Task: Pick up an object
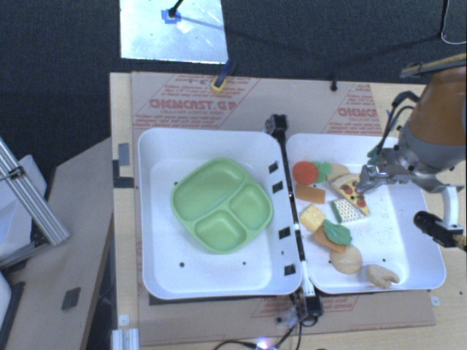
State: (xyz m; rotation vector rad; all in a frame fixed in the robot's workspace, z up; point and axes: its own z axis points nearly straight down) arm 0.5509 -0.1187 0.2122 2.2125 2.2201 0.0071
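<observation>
Dark carpet floor [58,64], shiny metal sheet [173,20], wooden bench [219,97], aluminium frame [29,203]

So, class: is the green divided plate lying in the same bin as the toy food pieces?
No: the green plate lies in the left bin, while the toy food is in the right bin.

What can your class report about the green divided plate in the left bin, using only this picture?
The green plate is pale green, looks like plastic, with rounded corners and three compartments: one large, two smaller. It lies flat, turned at an angle, near the middle of the left bin, resting on the bin's floor. Nothing lies on it.
</observation>
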